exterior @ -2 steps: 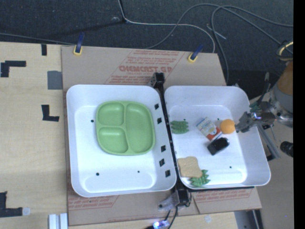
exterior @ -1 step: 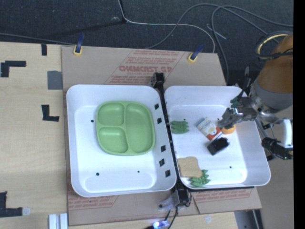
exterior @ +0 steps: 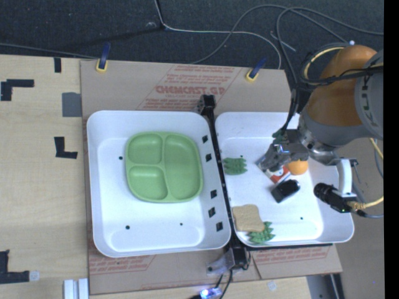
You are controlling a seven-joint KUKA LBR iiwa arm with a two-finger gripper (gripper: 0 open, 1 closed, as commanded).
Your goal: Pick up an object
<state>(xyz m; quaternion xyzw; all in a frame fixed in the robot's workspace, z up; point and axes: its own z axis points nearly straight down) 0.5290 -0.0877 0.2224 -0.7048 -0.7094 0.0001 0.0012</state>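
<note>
My gripper (exterior: 276, 162) hangs over the middle of the right bin (exterior: 312, 232), reaching in from the right. Just beside its tips lie an orange ball-like object (exterior: 299, 166), a small red piece (exterior: 277, 177) and a black block (exterior: 285, 190). A small green leafy toy (exterior: 235, 164) lies to the left of the gripper, near the divider. At the bin's front sit a tan bread slice (exterior: 247, 217) and another green leafy piece (exterior: 262, 235). Nothing shows between the fingers from this angle.
The left bin (exterior: 106, 229) holds a green divided plate (exterior: 164, 166). A black divider (exterior: 216, 173) runs between the bins. Cables cross the dark surface behind the bench, and a black sensor (exterior: 330, 196) sticks out from the arm over the right bin's edge.
</note>
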